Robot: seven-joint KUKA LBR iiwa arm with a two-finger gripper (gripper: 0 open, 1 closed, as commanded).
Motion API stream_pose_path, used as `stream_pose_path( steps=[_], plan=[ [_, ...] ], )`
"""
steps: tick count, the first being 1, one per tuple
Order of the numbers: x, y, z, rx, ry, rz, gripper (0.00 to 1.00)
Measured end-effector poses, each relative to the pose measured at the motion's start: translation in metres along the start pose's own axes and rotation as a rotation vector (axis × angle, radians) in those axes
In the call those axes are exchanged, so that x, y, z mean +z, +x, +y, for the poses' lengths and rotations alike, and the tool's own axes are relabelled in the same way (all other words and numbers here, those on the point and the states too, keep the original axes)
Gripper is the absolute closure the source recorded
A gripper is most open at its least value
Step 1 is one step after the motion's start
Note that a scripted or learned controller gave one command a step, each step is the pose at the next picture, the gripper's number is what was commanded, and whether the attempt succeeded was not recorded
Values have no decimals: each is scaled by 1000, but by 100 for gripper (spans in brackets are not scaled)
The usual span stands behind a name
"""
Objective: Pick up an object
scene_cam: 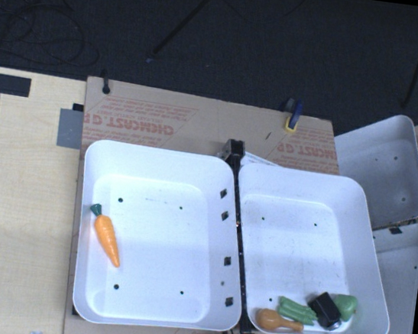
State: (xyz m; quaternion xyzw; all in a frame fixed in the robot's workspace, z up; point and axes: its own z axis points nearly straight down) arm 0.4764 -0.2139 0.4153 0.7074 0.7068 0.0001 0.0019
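Note:
An orange toy carrot (pixel 107 239) with a green top lies near the left wall of the left bin (pixel 158 171). In the near right corner of the right bin (pixel 313 196) sits a small cluster: a tan pear-shaped piece (pixel 277 321), a green pod-like piece (pixel 297 311), a black block (pixel 325 309) and a light green piece (pixel 346 304) behind it. These pieces touch or overlap one another.
Both bins rest on a cardboard sheet (pixel 199 126) on the bench. A black divider strip (pixel 232 235) runs between the bins. A blue and yellow clamp (pixel 293 114) stands at the cardboard's far edge. A grey metal panel (pixel 390 168) leans at the right.

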Motion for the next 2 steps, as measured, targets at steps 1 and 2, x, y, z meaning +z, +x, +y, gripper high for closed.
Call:
stream_pose_path(
  steps=[1, 2],
  plan=[
    [63, 2, -1, -1, 9, 4, 100],
    [8, 0, 0, -1, -1, 0, 100]
  ],
)
